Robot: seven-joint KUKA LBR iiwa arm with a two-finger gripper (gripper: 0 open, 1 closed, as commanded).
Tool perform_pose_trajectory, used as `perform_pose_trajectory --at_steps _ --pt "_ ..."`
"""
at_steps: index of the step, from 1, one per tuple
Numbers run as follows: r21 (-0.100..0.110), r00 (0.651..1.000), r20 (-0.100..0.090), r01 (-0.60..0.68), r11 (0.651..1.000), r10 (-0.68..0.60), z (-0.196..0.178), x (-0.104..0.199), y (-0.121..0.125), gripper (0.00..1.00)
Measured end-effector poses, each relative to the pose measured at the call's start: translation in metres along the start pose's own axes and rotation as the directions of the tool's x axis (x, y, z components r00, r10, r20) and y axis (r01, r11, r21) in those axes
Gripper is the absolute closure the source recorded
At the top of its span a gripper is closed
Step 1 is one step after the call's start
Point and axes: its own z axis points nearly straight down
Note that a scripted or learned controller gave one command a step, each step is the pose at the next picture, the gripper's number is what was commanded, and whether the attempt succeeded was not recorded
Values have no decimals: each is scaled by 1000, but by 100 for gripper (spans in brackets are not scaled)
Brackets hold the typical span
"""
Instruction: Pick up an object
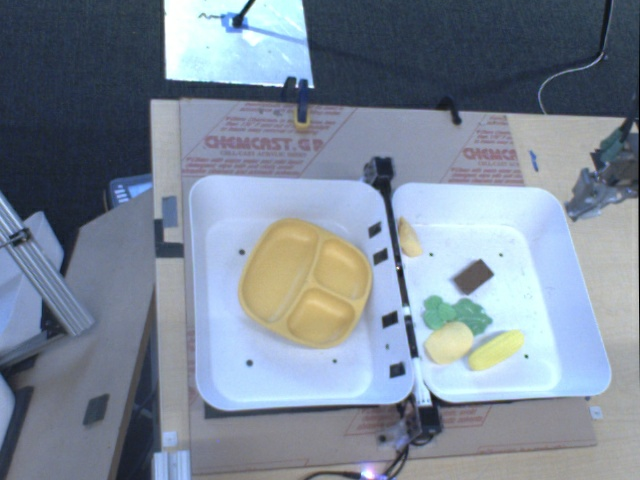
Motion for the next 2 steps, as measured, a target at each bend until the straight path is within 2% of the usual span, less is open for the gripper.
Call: perform_pose_trajectory --at_steps 1,2 --pt "4 1000 1 -8 1000 8 1 -23 42 100" --pt "1 1000 1 -2 1000 2 -30 -19 88 100"
